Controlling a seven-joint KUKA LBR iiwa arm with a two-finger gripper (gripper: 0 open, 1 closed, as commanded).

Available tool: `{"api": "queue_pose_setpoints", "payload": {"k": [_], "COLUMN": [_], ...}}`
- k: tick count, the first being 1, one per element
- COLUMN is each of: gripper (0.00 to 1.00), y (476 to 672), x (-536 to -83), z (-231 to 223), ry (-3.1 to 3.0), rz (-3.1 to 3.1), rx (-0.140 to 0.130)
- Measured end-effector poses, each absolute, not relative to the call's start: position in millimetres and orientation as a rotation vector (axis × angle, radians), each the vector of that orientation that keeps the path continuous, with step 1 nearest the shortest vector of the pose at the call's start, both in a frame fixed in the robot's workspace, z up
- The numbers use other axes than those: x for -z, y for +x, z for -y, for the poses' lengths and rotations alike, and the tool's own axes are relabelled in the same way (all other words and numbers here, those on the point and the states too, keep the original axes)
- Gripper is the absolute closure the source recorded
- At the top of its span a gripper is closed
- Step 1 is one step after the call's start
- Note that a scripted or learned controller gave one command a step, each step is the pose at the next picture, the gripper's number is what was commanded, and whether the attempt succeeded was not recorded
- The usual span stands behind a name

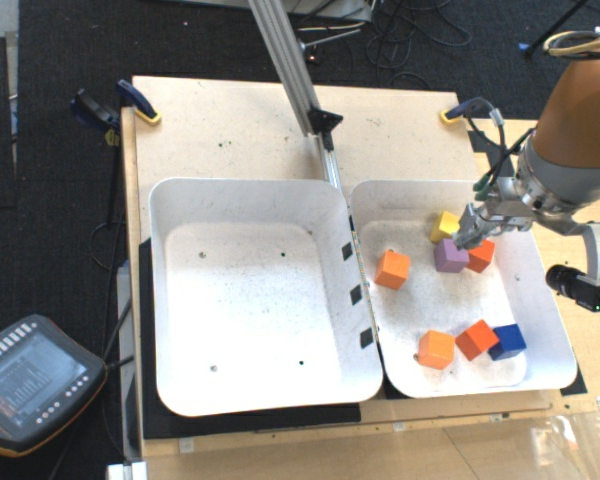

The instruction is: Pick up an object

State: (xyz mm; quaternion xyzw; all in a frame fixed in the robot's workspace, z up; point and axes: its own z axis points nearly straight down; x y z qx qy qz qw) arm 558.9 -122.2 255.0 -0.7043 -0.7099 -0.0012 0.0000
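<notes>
Bench held two white bins (170, 208); we saw gripper (470, 234) low over purple cube (450, 256), crowded by yellow cube (445, 226); grip state unreadable.

Six blocks (451, 256) in right bin (540, 368)

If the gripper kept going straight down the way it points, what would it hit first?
Most likely the purple block: the gripper points down and left right over it, in the right bin. The yellow block and red block flank it closely, so depth leaves some doubt.
</notes>
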Motion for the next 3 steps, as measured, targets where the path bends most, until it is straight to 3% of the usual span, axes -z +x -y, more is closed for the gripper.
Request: {"api": "queue_pose_setpoints", "payload": {"k": [3], "gripper": [1.0], "y": [562.4], "x": [-231.6], "z": [-54.8], "ry": [-2.211], "rz": [2.228], "rx": [-0.002]}}
